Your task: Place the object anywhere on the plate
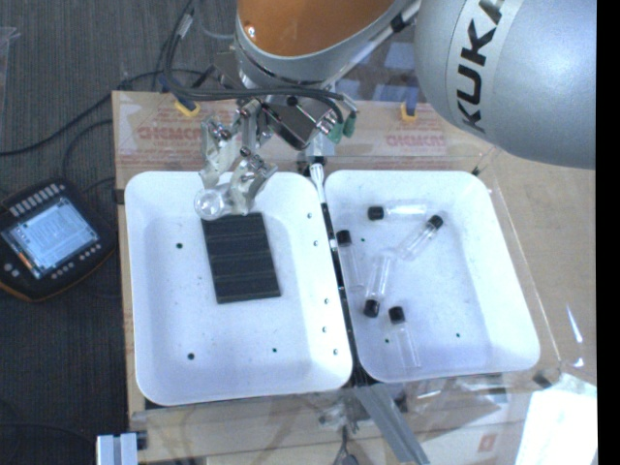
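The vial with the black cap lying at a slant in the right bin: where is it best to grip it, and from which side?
Grip the slanted vial at mid-body, coming from above, fingers closing across its clear tube. It lies flat in the right bin, with bare floor on both long sides.

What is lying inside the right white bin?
Inside the right bin lie several clear vials with black caps, scattered and lying flat. Their exact number is hard to tell, since the clear glass blends with the white floor.

Matt ribbed black plate (241,256), seemingly clear-plastic vials (418,237)
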Robot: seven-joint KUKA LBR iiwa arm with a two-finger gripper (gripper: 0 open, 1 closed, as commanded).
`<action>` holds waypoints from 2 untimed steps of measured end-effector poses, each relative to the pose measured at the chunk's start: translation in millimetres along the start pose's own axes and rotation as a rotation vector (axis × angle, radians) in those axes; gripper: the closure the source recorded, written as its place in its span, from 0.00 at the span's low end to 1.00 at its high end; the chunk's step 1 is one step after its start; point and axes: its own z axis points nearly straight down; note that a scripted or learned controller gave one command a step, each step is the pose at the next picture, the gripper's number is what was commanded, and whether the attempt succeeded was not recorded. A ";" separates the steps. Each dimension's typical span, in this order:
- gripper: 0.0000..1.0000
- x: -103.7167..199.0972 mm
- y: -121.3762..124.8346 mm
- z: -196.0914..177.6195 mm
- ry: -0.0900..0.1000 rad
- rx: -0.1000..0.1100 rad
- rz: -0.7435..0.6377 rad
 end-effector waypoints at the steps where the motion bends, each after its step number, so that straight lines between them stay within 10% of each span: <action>1: 1.00 -12.6 -18.2 -10.8 -0.002 0.000 -0.272; 2: 1.00 -14.3 -23.6 -10.8 -0.003 0.000 -0.426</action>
